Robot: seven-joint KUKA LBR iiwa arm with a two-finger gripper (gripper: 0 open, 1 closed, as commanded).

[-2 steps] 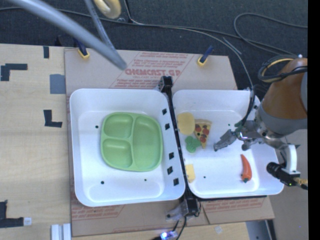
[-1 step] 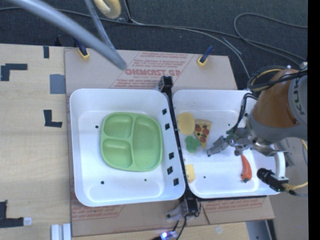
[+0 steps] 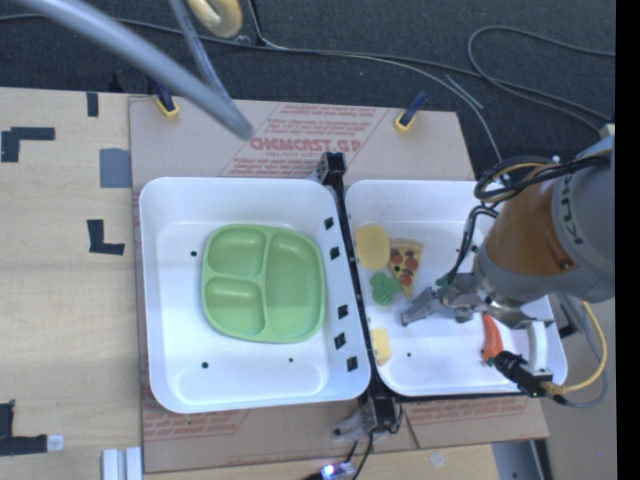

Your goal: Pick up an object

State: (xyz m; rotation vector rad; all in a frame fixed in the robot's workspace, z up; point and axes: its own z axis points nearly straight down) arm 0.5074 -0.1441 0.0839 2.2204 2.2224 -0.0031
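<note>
In the right bin [image 3: 430,378] lie a pale yellow round piece [image 3: 372,245], a pizza slice [image 3: 404,261], a green broccoli-like piece [image 3: 386,288], a small yellow block [image 3: 381,345] by the divider, and an orange carrot-like piece [image 3: 490,336] near the arm. My gripper [image 3: 418,309] reaches in from the right, low over the bin floor, just right of and below the green piece. Its fingers [image 3: 410,315] look open with nothing between them.
The left bin [image 3: 170,368] holds a green divided plate [image 3: 264,282]. A black clip divider [image 3: 340,258] separates the bins. The arm's orange band [image 3: 528,238] and cables [image 3: 530,363] hang over the right bin's right side. A grey pole [image 3: 120,38] crosses the top left.
</note>
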